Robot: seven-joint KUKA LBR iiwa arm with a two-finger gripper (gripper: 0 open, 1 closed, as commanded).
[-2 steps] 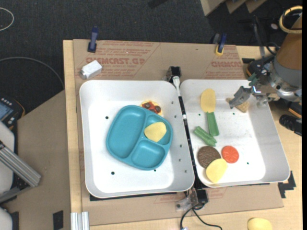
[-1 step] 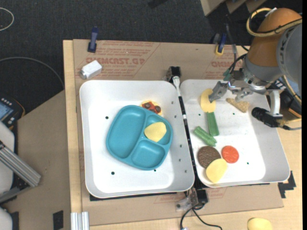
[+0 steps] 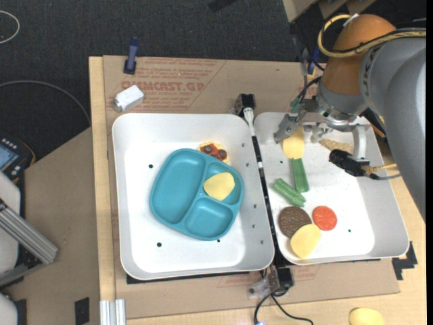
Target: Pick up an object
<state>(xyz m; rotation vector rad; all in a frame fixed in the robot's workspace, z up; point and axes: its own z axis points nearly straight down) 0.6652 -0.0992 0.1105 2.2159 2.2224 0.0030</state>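
Yellow lump [image 3: 304, 240], smooth and rounded, sits nearest in the right bin [image 3: 379, 239], touching a rough brown disc [image 3: 293, 219], with a flat red-orange disc [image 3: 325, 218] just beside. Further back, two green sticks [image 3: 295, 181] cross. Over in the left bin [image 3: 135, 249], a glossy blue divided plate [image 3: 176, 195] cradles a pale yellow piece [image 3: 219, 185]. At the far end, the claw [image 3: 293, 143] is clenched on a small yellow chunk [image 3: 293, 147], above the sticks.

Faint red print on the cardboard sheet [image 3: 177, 80], perhaps "SIMCAST".
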